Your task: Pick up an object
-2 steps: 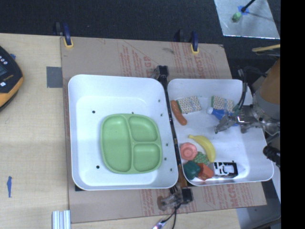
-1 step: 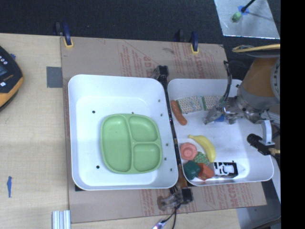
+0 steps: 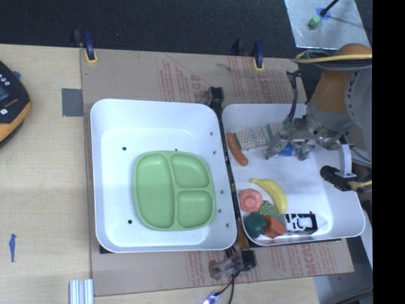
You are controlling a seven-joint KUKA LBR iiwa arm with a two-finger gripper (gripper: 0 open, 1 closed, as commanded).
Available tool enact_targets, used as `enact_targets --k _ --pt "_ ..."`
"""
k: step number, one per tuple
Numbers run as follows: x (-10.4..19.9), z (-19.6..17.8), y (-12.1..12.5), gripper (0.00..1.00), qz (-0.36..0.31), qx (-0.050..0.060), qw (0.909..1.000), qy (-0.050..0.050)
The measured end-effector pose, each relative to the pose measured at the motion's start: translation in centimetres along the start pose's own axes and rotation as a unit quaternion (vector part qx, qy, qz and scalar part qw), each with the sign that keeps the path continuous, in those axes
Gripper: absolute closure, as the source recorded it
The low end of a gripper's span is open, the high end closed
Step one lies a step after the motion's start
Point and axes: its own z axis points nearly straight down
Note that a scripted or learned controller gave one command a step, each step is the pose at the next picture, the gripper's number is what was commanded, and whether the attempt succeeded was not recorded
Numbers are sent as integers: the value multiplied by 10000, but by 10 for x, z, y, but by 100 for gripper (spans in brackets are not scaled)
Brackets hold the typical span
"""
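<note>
The right bin [image 3: 342, 208] holds several small items: an orange hot dog [image 3: 237, 149] near its left wall, a yellow banana [image 3: 272, 191], a pink round piece [image 3: 250, 200], a green piece [image 3: 256, 223], a red piece [image 3: 276, 226], a black-and-white block [image 3: 302, 221] and a speckled flat pad [image 3: 255, 137]. My gripper [image 3: 288, 149] hangs low over the back of this bin, right of the pad and above the banana. Nothing shows between its fingers.
The left bin [image 3: 107, 170] carries a green divided plate [image 3: 173, 190]. A yellow-and-black device [image 3: 9, 103] lies at the bench's left edge. Clamps [image 3: 257, 54] hold the brown board at the back. The arm's body [image 3: 338, 97] fills the right bin's far right corner.
</note>
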Motion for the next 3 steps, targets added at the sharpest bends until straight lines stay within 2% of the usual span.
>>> enact_targets --k 1,2,3 --pt "3 0 2 0 7 28 10000 0" --pt "52 -1 -76 0 -90 -284 9996 0" --pt "64 -8 15 0 -87 -299 9995 -1"
